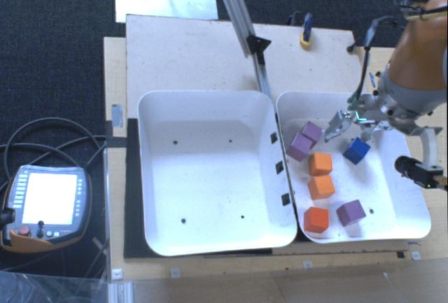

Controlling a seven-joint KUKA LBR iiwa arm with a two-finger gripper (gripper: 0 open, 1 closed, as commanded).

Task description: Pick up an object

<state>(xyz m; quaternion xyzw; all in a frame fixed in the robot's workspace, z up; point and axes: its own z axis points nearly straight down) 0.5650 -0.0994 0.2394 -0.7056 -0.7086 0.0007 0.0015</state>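
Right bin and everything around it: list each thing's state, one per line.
End effector: over the right bin, nothing between its fingers.
Blue cube: loose, tilted.
Purple cubes: two touching, one apart.
Orange cubes: three, loose.
Left bin: resting flat.
Pendant screen: lit.

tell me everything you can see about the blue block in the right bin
The blue block is a small, plain, matte cube, tilted so one corner points toward the camera. It lies in the right bin, toward its far right part, apart from the purple and orange blocks. The gripper hangs just above and left of it; contact cannot be judged.
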